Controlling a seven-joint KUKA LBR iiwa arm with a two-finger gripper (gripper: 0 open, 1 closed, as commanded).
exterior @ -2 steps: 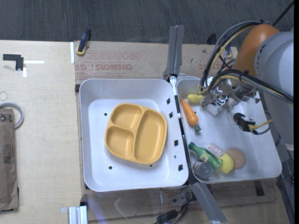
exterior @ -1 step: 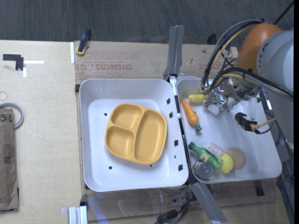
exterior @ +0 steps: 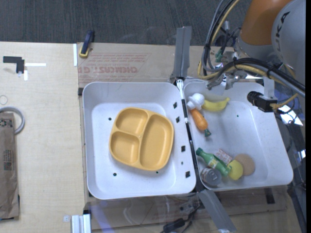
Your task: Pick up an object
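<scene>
In the right bin (exterior: 265, 130), a yellow banana (exterior: 216, 104) lies at the far left corner beside a small white object (exterior: 196, 100). Just below them is an orange carrot (exterior: 199, 120). At the bin's near edge a green bottle (exterior: 213, 160), a yellow lemon-like piece (exterior: 235, 169), a tan disc (exterior: 246, 163) and a metal can (exterior: 210, 176) are bunched together. My gripper (exterior: 224, 80) hangs over the bin's far edge, just above the banana, amid cables. Nothing is visibly held by it.
The left bin (exterior: 97, 130) holds a yellow divided plate (exterior: 142, 138). A metal divider (exterior: 182, 52) rises between the bins at the back. The grey and orange arm (exterior: 272, 13) and its cables crowd the upper right. A black part (exterior: 260, 100) juts over the right bin.
</scene>
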